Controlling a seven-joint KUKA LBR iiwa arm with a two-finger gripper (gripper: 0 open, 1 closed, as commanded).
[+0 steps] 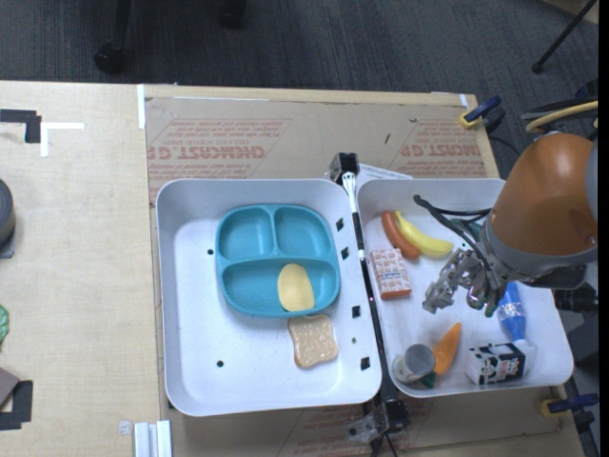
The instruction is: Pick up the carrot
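The carrot [447, 347] is seen lying in the right bin [552, 369], just below the gripper [447, 288] and apart from it. The gripper is poised above it, nothing held; whether it is spread or closed cannot be told.

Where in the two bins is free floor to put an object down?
Left bin: bare floor left of the blue tray and below it, left of the toast. Right bin: crowded; only a small patch between the juice carton and the carrot.
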